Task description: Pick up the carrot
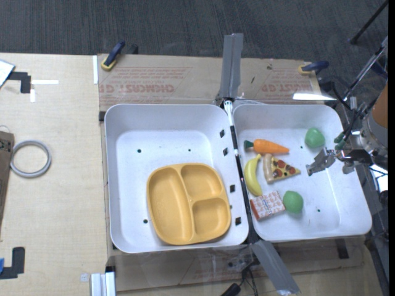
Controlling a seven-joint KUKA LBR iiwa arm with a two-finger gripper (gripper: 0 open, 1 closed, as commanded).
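Scene: two shallow white bins side by side on a bench; right-hand bin [345, 224] holds the toys, left-hand bin [123, 134] holds a yellow plastic divided plate [188, 202].
Carrot: small orange toy carrot w/ green top [270, 146] lies flat near the right bin's inner wall, upper part, tip pointing right; untouched.
Neighbours: yellow toy banana [252, 176] just below-left of carrot; toy pizza slice [281, 169] just beneath it; red-and-white snack packet [267, 205] lower down; two green balls, one upper right [315, 137], one near the packet [292, 201].
Pincer: metal two-finger gripper [319, 163] over the right bin, right of the pizza slice, apart from the carrot; fingers look spread, nothing betw. them.
Progress: early; no grasp yet. Left to do, by my read: shift left-and-up over carrot, descend, close, lift.
Risk: banana and pizza crowd the carrot's lower side.
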